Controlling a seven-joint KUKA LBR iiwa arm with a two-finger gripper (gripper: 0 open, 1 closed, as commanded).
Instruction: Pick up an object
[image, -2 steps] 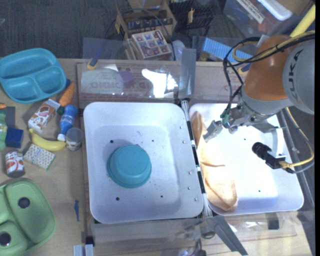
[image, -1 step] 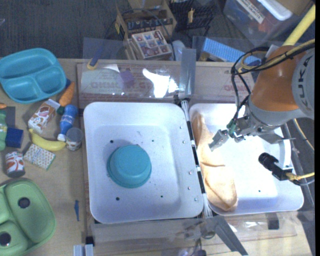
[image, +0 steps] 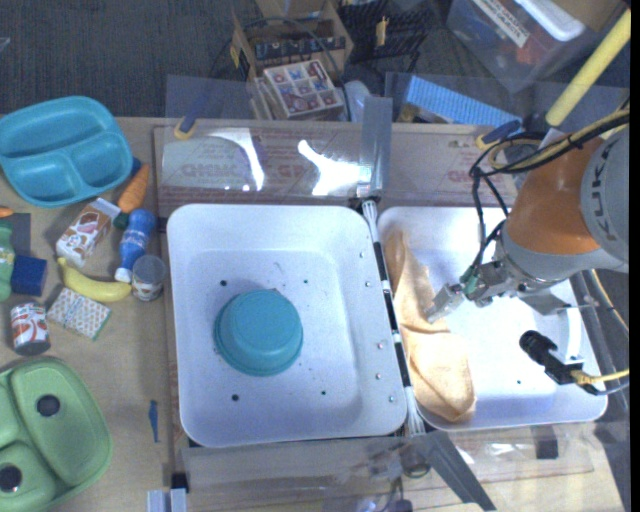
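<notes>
A tan cloth (image: 437, 352) lies crumpled along the left wall of the right bin (image: 520, 400), running from its far corner to its near edge. My gripper (image: 438, 306) is low over the middle of that cloth, at or just above its surface, reaching in from the right. A teal bowl (image: 259, 331) sits upside down in the middle of the left bin (image: 330, 250), well apart from the gripper.
On the bench left of the bins lie a teal divided tray (image: 62, 146), a banana (image: 92, 282), a blue bottle (image: 132, 243), a small can (image: 148, 276), a carton (image: 84, 232) and a green tray (image: 45, 433). A metal divider (image: 385, 300) separates the bins.
</notes>
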